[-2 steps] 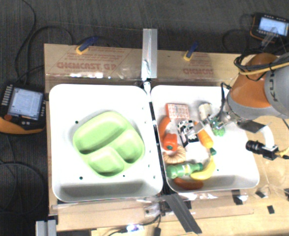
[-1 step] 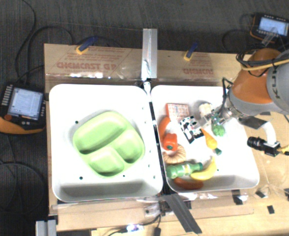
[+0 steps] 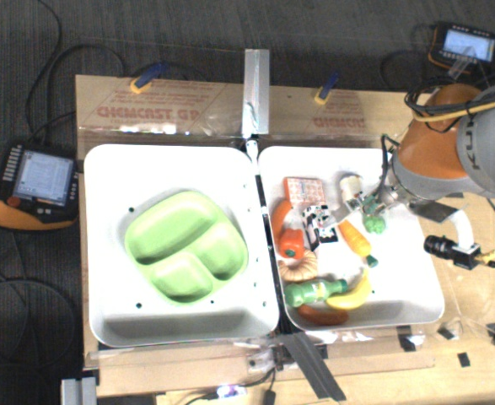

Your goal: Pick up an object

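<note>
Right bin (image 3: 416,298): carrot (image 3: 356,238), banana (image 3: 354,294), green bottle (image 3: 308,293), orange box (image 3: 303,192), jumbled close.

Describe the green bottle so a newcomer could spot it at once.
Start at the right white bin, the one crowded with toy food. Along its near edge lies a small green plastic bottle on its side, beside a curved yellow banana. It is the only green thing there lying flat.

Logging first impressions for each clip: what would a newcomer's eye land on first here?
Most striking is the big lime-green divided tray, alone in the left bin. Next comes the bright clutter in the right bin: a banana, a green bottle and an orange carrot crowded toward its left side. The grey arm with its orange band reaches in from the right above them.
</note>
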### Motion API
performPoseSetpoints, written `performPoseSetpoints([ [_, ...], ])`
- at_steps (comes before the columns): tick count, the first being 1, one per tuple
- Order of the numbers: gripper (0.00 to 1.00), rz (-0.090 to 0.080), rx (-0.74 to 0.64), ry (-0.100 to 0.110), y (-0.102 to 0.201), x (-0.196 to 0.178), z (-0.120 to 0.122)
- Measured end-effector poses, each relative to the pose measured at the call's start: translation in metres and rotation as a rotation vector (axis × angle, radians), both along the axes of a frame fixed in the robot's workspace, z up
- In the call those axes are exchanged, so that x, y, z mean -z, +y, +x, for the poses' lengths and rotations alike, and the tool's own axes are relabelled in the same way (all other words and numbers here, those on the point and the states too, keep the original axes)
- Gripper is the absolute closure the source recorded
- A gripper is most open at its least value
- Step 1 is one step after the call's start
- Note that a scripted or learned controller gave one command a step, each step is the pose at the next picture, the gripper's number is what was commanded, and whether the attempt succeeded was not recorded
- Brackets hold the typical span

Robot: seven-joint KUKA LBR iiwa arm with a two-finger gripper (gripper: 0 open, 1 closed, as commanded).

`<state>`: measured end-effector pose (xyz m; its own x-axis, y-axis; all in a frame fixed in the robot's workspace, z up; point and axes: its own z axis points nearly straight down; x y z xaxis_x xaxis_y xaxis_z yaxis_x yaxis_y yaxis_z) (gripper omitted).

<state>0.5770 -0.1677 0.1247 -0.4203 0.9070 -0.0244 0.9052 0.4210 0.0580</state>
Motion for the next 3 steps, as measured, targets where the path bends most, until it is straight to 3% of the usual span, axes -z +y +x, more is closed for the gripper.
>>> performPoseSetpoints([
  [1, 0.00, -0.007, -0.125, 0.009, -0.008, 0.014, -0.002],
  [2, 1.00, -0.006, -0.129, -0.001, -0.006, -0.001, 0.002],
  [3, 1.00, -0.018, -0.487, 0.059, 0.100, -0.086, 0.014],
])
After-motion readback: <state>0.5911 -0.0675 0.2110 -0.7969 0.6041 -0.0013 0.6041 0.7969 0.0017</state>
